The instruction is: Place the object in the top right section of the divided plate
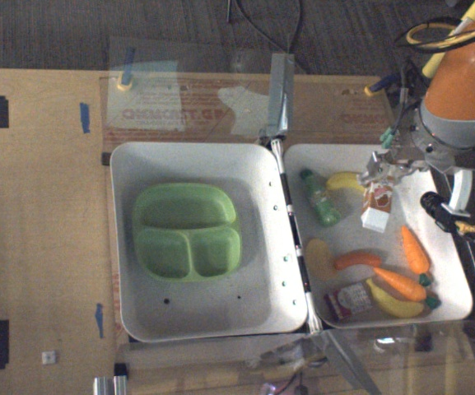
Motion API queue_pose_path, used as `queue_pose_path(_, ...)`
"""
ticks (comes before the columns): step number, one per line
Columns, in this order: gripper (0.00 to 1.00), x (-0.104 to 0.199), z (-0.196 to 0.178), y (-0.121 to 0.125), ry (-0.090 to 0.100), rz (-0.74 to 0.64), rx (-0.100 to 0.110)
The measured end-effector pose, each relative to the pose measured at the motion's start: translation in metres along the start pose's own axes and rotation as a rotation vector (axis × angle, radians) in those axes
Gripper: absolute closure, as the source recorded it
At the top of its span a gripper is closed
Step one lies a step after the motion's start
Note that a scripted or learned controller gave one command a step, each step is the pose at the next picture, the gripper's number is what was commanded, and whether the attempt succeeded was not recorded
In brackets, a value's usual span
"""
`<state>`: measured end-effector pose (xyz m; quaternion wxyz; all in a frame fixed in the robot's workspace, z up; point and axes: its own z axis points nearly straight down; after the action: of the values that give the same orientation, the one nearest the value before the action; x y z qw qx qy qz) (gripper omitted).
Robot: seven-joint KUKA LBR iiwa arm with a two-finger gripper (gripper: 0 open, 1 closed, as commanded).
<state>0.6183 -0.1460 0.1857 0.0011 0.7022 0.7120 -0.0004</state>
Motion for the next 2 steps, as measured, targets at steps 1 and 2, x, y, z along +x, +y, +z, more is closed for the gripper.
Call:
queue_pose_path(1,1.00,0.070,0.001,0.050,0.001,-0.017,-0.002)
queue_pose_path(2,1.00,0.158,-0.015,0.051,0.001,-0.106,-0.003)
